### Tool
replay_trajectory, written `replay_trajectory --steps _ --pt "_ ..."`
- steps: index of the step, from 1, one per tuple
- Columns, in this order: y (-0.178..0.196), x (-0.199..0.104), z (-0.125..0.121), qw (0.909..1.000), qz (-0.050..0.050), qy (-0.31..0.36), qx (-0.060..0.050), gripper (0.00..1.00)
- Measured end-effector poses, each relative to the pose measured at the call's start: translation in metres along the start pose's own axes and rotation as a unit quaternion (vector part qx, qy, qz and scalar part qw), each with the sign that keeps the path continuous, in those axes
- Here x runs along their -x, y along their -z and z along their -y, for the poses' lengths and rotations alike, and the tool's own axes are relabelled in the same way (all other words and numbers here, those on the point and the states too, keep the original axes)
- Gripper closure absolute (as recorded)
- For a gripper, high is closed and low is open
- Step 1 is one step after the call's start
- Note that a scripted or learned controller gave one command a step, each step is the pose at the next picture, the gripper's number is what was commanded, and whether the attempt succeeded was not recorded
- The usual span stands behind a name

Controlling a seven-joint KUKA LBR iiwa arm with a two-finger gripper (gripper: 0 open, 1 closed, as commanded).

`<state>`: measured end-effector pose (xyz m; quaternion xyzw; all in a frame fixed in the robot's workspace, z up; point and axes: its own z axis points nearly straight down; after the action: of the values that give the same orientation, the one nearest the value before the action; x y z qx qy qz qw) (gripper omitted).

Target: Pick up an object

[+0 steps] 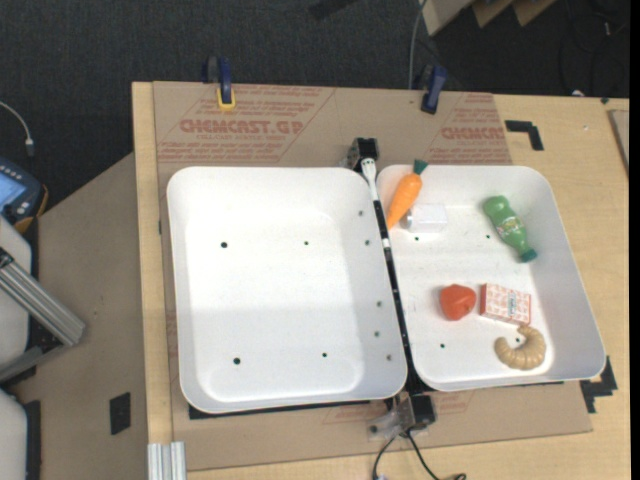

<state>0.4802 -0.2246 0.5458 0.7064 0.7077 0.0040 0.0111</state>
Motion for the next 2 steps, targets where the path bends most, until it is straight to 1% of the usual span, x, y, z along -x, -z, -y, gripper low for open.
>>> replay_trajectory --steps 1,2 --pt "-0.012 -0.049 -0.066 1.0000 -0.004 0.003 -0.008 0.00" --pt "-0.013 -0.095 -0.151 1.0000 -0.004 0.003 -0.007 0.00"
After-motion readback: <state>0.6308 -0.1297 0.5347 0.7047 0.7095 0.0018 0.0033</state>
